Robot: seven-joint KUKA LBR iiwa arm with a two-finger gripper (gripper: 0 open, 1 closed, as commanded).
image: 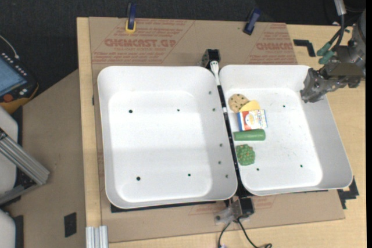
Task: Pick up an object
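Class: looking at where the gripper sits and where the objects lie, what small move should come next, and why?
Probably shift the gripper leftward over the right white bin: it sits at the bin's right rim, while the green cylinder and other items cluster by the bin's left wall.

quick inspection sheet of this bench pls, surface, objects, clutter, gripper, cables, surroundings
surface: brown board bearing left bin and right bin, side by side
job's things: cookie, yellow piece, small box, green cylinder, green bumpy object, clustered by the right bin's left wall
clutter: nothing seen
grippers: gripper at the right bin's upper right rim, away from the cluster
cables: cable at front edge
surroundings: dark floor, two blue clamps
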